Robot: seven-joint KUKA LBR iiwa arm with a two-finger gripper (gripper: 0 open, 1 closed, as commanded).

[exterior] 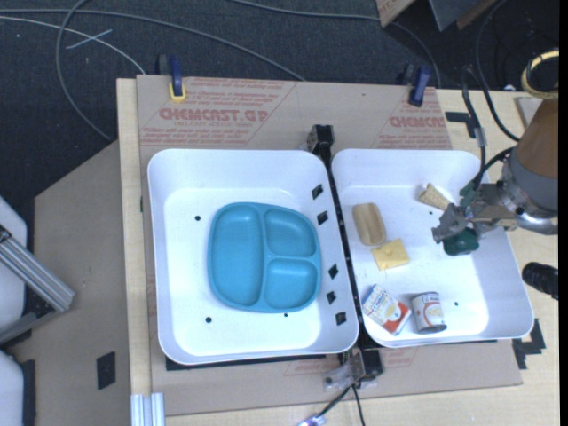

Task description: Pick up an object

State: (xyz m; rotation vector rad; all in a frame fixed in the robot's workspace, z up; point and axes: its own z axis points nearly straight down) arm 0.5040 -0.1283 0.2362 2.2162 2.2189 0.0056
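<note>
Worktop [133, 238]: pale board with red lettering along the far edge, two blue clamps on that edge, carrying two shallow white bins side by side.
Left bin [169, 238]: holds a blue divided plate [264, 256], three compartments, lying flat near the middle.
Right bin [497, 309]: holds the small items and the claw.
Arm [537, 162]: enters from the right, its grey wrist over the right bin's far right side.
Claw [450, 229]: low over the right bin's right half, a dark green object [461, 244] just under its tip; whether it is clenched or released cannot be told.
Bread-like tan piece [368, 223]: left part of the right bin, near the divider.
Yellow block [390, 256]: just below the tan piece.
Small can [429, 311]: near edge of the right bin, on its side.
Red-and-white packet [384, 311]: just left of the can.
Beige piece [434, 196]: far side, just left of the claw.
</note>
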